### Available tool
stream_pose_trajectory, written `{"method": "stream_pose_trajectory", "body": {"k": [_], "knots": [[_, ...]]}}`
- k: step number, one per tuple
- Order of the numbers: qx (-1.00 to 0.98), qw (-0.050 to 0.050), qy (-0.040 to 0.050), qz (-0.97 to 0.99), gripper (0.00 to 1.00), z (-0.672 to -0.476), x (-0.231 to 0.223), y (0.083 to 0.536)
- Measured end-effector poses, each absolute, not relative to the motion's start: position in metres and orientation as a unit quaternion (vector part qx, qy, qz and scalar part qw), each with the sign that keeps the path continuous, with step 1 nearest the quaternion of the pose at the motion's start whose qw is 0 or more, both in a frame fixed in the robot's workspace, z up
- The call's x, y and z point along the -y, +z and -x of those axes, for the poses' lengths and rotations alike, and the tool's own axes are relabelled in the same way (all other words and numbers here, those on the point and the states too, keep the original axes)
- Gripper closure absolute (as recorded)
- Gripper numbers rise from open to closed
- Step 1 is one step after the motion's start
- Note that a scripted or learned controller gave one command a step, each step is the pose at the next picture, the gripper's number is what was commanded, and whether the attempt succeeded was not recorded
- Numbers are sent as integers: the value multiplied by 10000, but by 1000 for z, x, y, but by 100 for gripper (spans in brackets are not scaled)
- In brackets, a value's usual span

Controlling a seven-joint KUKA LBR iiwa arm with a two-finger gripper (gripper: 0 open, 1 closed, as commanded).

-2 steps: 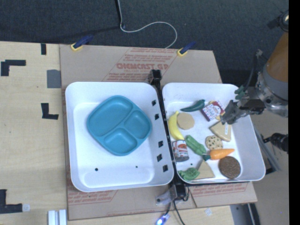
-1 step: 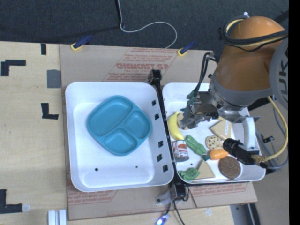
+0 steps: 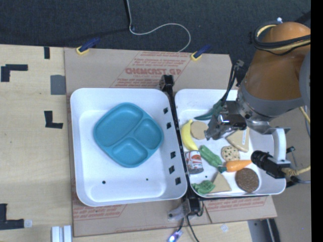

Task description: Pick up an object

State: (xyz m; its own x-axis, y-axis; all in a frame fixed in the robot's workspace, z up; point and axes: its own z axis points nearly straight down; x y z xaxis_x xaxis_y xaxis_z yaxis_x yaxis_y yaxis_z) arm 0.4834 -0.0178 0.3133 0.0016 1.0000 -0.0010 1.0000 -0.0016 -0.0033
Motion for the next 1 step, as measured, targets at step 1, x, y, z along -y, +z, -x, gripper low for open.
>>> {"method": "stream_pose_trajectory", "body": {"k": [1], "knots": [[7116,-28,-55,7025,100,-484,-68,434]]}}
